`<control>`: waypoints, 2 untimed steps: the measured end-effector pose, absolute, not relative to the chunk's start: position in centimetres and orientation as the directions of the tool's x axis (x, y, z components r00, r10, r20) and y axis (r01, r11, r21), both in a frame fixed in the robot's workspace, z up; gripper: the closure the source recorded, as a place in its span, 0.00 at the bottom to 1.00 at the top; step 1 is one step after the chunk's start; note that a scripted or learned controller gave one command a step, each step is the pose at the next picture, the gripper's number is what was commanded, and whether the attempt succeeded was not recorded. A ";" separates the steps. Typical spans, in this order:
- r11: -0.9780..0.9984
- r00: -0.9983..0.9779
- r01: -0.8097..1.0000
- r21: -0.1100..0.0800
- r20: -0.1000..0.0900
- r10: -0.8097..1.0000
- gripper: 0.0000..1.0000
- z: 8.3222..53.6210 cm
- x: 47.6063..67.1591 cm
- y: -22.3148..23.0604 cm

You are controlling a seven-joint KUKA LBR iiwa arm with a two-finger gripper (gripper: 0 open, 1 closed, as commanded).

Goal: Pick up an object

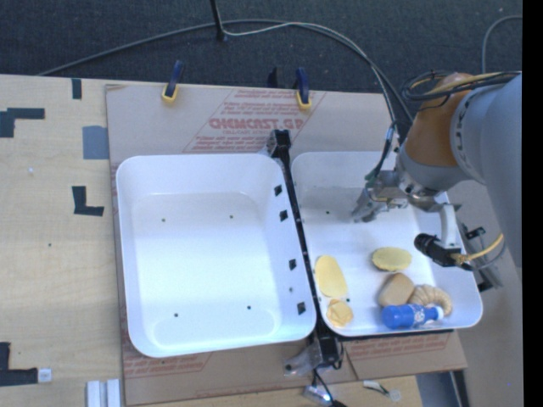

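Right bin (339,172): tool (366,210) hangs, holding nothing.

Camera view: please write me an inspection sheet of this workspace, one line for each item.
Surface: cardboard sheet on a wooden bench, held by two clamps; two white bins side by side.
Job's things: right bin holds two pale yellow pieces, a yellow disc, a brown lump, a croissant-like piece, a blue bottle.
Clutter: black tape marks on the bench.
End effector: over the right bin's far part, nothing seen between its fingers.
Cables: grey cable running to the arm.
Surroundings: dark carpet.
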State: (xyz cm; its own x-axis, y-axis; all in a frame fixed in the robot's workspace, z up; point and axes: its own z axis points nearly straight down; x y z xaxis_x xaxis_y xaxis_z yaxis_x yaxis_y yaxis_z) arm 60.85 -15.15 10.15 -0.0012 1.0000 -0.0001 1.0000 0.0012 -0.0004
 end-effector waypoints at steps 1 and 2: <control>0.000 0.000 1.000 0.004 -0.001 1.000 1.00 15.4 60.1 -15.7; 0.000 0.000 1.000 0.003 -0.001 1.000 1.00 19.8 60.7 -15.8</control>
State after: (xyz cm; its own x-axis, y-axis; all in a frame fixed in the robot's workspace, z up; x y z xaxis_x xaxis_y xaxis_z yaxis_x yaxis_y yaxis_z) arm 60.69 -15.83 19.77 -0.0004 1.0000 -0.0006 1.0000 0.0004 0.0031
